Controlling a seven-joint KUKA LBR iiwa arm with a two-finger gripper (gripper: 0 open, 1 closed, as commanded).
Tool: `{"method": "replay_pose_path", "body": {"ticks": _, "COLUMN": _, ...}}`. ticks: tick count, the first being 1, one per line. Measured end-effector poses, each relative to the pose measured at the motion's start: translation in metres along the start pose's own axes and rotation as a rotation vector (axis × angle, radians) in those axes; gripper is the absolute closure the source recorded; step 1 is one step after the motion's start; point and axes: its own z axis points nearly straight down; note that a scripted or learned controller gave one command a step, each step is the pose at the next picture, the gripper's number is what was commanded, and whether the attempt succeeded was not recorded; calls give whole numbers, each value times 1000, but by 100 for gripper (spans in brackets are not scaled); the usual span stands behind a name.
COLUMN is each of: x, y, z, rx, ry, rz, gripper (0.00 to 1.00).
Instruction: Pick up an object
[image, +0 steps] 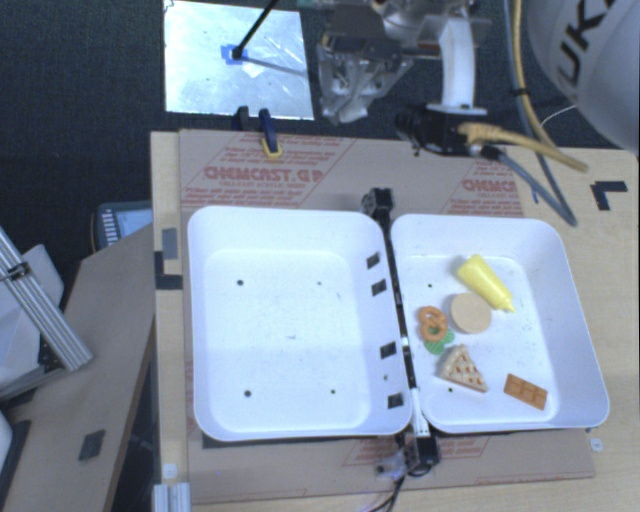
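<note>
On the bench, two white bins sit side by side upon a printed cardboard sheet (330, 172). Left bin (215, 400): bare floor with a few dark dots. Right bin (580, 390): five small toy foods, grouped toward its middle and near side, loose and apart enough that each could be taken singly. Items: yellow squeeze bottle (486, 282), lying tilted; tan round disc (471, 314), just beside the bottle's lower end; orange pretzel (433, 322) touching a green piece (437, 343); pizza slice (462, 370) below these; brown cracker (526, 391) nearest the front right corner. Gripper (345, 100): at the top of the view, beyond the bins' far edge and over the cardboard; whether its jaws are released or clenched cannot be told, as they blur into the mount. Nothing shows between them. Relation: all five items lie well apart from the gripper, nearer the camera and to its right. Judgement: the pick is not yet begun; the arm likely waits clear so that the bins lie unobstructed to the camera.
</note>
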Motion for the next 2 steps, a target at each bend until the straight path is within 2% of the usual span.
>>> {"method": "replay_pose_path", "body": {"ticks": 1, "x": 0, "y": 0, "z": 1, "rx": 1, "ry": -1, "rz": -1, "gripper": 0}}
{"method": "replay_pose_path", "body": {"ticks": 2, "x": 0, "y": 0, "z": -11, "rx": -2, "ry": 0, "rz": -3, "gripper": 100}}
